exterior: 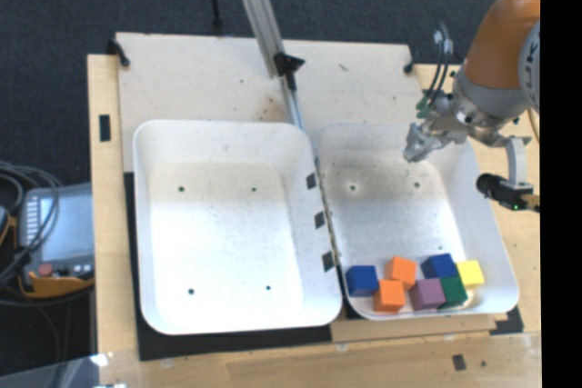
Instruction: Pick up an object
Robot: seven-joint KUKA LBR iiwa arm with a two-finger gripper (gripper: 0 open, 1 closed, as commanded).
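Camera view: the hand [416,147] hangs over the far end of the right bin [473,186], near its back wall. Cannot tell if it's open or closed, too small and blurred. Nothing visible in its grip.

The blocks sit well apart from the hand, clustered at the near end of the same bin against the front rim. Small coloured cubes, packed close, some touching: a blue block [362,279] at the left of the group, an orange block [403,269] beside it, another orange block [391,294] in front, a purple block [426,293], a green block [454,290], a second blue block [439,265] behind them and a yellow block [470,273] at the right end.

The left bin [145,195] sits beside it on the tabletop [182,68].
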